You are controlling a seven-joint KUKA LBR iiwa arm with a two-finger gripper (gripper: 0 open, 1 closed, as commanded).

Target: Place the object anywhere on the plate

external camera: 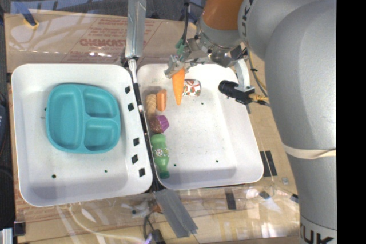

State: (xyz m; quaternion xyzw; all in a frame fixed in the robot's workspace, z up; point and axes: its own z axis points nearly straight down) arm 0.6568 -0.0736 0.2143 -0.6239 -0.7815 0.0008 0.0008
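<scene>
From above, my pincer [178, 68] hangs over the right bin [229, 168], closed on the top of an orange carrot [178, 87] that points down, lifted; the teal plate [83, 118] lies in the left bin [34, 180], well apart; a small carrot [162, 100], potato [151, 103] and green bottle [160, 151] line the right bin's left wall.

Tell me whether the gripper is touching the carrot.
Touching. The camera view shows the carrot hanging point-down with its top clamped between the fingers of the gripper, lifted over the right bin.
</scene>
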